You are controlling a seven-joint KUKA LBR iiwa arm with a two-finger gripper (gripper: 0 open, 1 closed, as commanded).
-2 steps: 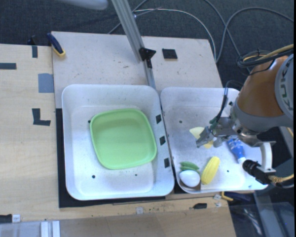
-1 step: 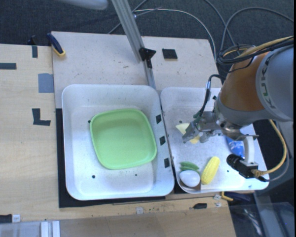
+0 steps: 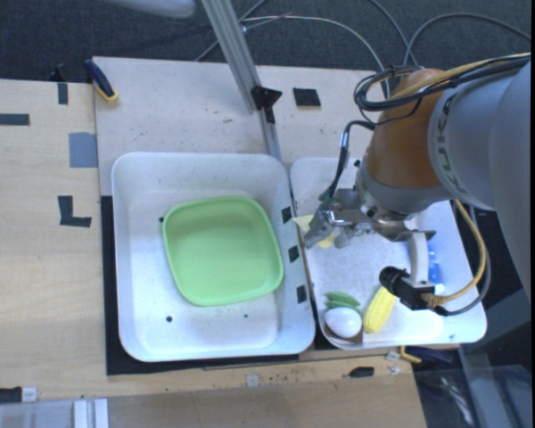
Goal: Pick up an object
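Observation:
My gripper (image 3: 324,228) hangs low over the left side of the right bin (image 3: 446,328), close to the wall shared with the left bin. Near the right bin's front edge lie a yellow corn cob (image 3: 379,310), a white egg-shaped object (image 3: 343,322) and a small green piece (image 3: 341,300) just behind it. A blue object (image 3: 432,267) lies at the bin's right side, partly hidden by the wrist. A small yellow bit (image 3: 326,242) shows just under the gripper; I cannot tell whether it is held.
A square green plate (image 3: 221,250) lies flat in the left bin (image 3: 143,328). The grey arm with its orange band (image 3: 410,141) covers the back of the right bin. Cables loop over the bench behind it.

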